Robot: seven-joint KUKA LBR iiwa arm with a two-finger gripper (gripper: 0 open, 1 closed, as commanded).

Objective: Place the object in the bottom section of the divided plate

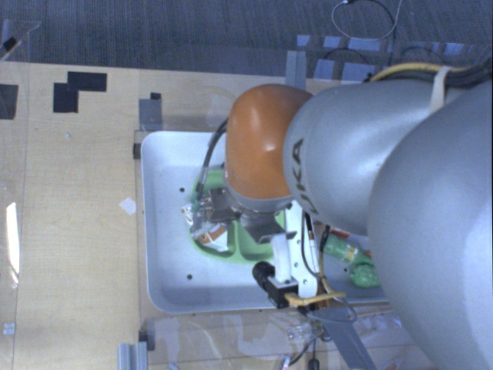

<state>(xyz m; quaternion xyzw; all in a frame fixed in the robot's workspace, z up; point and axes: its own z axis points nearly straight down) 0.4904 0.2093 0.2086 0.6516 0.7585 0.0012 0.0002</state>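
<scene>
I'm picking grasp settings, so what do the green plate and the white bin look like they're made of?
Green plate: probably moulded plastic, going by its even pale green colour and soft raised rim; most of it is hidden under the arm. White bin: looks like smooth plastic or painted metal, with a faint sheen and rounded corners.

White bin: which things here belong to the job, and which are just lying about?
For the job:
- green divided plate
- crumpled shiny object at the plate's left part
- gripper above it

Lying about:
- green bottle
- black tape marks on the bench
</scene>
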